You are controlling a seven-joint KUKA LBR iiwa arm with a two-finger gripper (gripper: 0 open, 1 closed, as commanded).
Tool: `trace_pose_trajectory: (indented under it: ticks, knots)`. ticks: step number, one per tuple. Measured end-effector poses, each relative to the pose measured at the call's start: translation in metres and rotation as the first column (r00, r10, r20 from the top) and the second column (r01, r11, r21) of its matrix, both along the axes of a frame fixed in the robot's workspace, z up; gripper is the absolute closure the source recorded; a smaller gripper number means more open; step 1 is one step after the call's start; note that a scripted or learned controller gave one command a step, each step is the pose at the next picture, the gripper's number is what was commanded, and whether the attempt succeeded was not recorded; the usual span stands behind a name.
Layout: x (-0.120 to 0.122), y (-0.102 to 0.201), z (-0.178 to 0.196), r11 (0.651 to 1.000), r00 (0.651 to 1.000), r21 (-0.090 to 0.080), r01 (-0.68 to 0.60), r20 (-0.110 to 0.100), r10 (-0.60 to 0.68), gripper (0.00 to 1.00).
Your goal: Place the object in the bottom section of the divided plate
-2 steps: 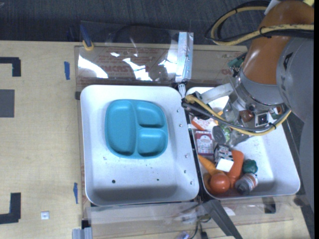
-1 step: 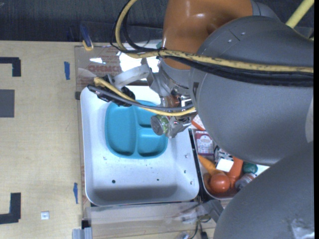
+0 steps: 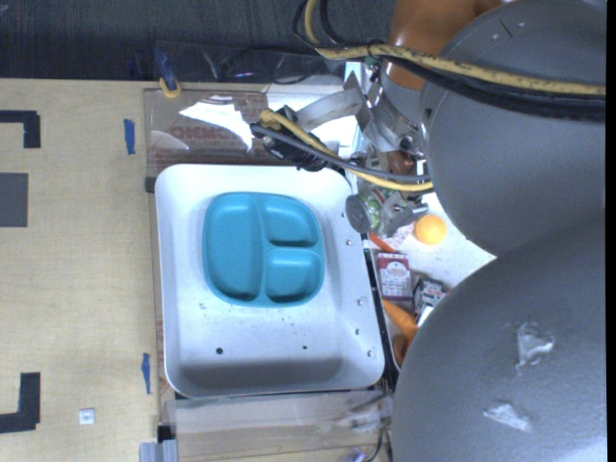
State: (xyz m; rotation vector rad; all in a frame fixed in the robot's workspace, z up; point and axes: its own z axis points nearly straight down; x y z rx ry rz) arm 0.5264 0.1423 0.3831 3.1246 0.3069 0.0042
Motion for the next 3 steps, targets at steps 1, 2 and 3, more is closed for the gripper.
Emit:
trace_pose_trajectory:
  ticks: [1, 2, 3]
  knots:
    - [-0.046, 0.047, -0.200, 1.000, 1.000, -0.001, -0.020, -0.013, 0.020, 1.00]
    - [0.040, 0.045, -0.113, 0.994, 0.994, 0.002, -0.106, 0.000, 0.106, 1.00]
    - [0.124, 0.015, -0.078, 0.999, 0.999, 0.001, -0.044, -0.002, 0.044, 1.00]
